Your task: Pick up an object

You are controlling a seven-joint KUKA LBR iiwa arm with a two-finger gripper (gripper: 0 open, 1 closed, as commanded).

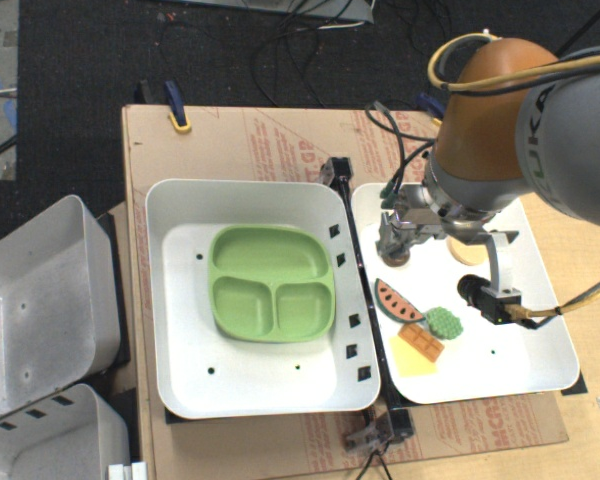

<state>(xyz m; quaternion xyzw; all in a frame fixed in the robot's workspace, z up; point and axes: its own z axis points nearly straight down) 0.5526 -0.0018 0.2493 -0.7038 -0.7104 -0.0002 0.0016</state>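
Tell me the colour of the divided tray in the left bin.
Light green, all over. The divided tray shows clearly in the camera view, lying flat in the left bin.

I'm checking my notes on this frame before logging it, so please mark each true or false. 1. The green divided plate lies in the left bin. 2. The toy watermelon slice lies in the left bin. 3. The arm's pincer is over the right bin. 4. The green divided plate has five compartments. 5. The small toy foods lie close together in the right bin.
1. The green divided plastic plate lies in the left white bin: true.
2. False. The red toy watermelon slice lies in the right white bin.
3. The pincer is over the right bin: true.
4. False. It has three compartments.
5. True: the slice, a green bumpy toy, an orange block and a yellow piece cluster together.
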